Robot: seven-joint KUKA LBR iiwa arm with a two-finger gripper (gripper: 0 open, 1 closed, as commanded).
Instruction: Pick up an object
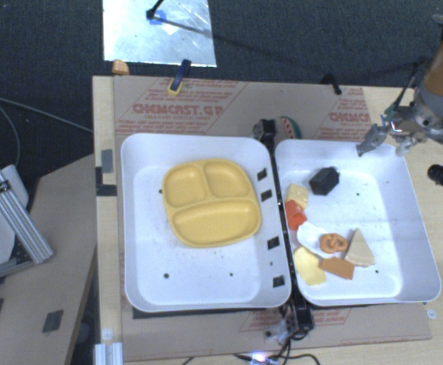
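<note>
Camera view. Table carries two white bins. Left bin (141,204) holds a yellow divided plate (210,202). Right bin (403,226) holds the candidates: a black block (324,180) alone toward the far side, and a tight cluster near the divider with a red piece (295,215), a pretzel-like piece (332,242), a tan wedge (359,249) and a yellow piece (308,266).

Judgement: the black block is the cleanest target, apart from its neighbours; come straight down over it, straddle it, close before lifting.

Gripper (384,139) hangs above the right bin's far right corner, well apart from every object. Jaws look spread, nothing between them. Arm enters from the right, wrist tilted down toward the bin.
</note>
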